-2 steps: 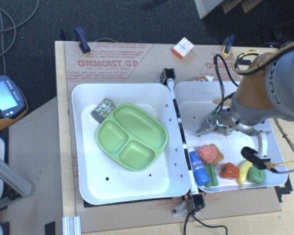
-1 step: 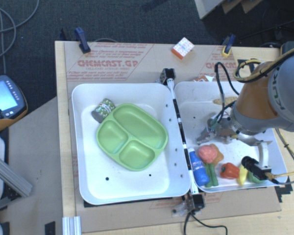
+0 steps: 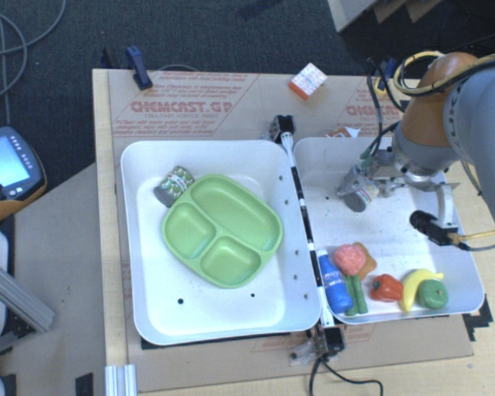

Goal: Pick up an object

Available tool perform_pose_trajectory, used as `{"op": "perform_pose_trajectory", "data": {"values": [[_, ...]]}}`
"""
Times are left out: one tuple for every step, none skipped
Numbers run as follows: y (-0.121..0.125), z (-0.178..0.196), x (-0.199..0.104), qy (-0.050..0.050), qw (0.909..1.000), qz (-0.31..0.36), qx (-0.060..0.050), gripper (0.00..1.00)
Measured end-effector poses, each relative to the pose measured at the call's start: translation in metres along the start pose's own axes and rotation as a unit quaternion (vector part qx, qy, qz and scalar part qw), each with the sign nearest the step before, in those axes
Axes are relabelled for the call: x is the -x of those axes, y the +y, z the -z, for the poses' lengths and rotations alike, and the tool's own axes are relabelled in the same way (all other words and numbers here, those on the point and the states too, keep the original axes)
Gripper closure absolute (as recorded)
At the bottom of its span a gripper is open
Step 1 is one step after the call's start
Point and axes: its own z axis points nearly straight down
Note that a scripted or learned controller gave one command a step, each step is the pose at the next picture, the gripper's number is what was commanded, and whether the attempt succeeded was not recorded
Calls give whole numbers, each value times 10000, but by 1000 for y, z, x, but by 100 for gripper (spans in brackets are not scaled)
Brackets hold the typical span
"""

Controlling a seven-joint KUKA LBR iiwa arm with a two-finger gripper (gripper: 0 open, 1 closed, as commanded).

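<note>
The gripper (image 3: 356, 195) is hanging over the right bin (image 3: 330, 159) — whether it is released or clenched cannot be told. The toys are lying well apart from it along the bin's near edge: blue bottle (image 3: 333, 283), pink piece (image 3: 353, 259), red pepper (image 3: 387, 287), banana (image 3: 416, 285), green apple (image 3: 433, 294).

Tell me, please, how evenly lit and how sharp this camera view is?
Camera view: lighting is soft and even, with faint shadows under the green tray; the white bins are bright but not blown out; the small objects near the banana stay fairly crisp, while the gripper looks slightly soft.
</note>
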Motion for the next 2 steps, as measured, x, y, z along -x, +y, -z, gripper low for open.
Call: {"op": "perform_pose_trajectory", "data": {"values": [[-3, 10, -1, 8, 10000, -2, -22, 100], [24, 105, -91, 22, 10000, 28, 7, 100]]}}
